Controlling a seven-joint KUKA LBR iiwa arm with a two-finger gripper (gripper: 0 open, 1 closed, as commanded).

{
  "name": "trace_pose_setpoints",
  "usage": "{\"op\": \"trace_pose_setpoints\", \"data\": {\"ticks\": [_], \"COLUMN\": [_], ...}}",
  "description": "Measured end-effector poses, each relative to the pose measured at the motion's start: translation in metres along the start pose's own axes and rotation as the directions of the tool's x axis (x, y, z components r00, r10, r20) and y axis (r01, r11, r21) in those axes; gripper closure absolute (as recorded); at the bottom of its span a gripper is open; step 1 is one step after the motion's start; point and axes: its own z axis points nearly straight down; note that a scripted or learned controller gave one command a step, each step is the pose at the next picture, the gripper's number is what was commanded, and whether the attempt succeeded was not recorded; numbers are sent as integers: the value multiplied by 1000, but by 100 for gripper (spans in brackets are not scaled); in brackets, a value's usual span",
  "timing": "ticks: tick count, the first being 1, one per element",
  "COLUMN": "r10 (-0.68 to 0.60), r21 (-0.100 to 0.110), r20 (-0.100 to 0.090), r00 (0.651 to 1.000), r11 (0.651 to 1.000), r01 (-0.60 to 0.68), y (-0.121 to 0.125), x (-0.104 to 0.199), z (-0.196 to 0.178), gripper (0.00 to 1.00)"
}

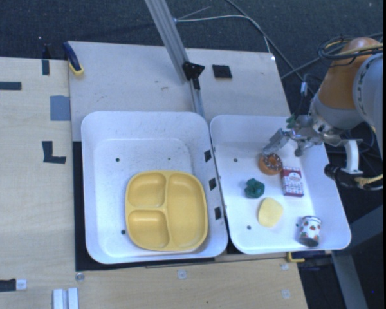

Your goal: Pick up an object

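In the right bin [321, 234], the gripper [275, 146] hangs just above a round orange-brown object [270, 163], which lies directly below and slightly toward the camera. Its fingers appear spread, grasping nothing, though blur leaves this uncertain.

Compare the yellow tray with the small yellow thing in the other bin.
The yellow tray is far larger than the yellow lump. The tray is split into compartments; the lump is one plain rounded piece. The tray lies alone in the left bin; the lump lies among other small things in the right bin. Both are pale yellow and lie flat.
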Motion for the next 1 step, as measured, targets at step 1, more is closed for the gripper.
{"op": "trace_pose_setpoints", "data": {"ticks": [1], "r10": [0], "r21": [-1], "r20": [0], "r00": [1000], "r11": [1000], "r01": [0], "y": [-1], "x": [1], "z": [55], "gripper": [0]}}
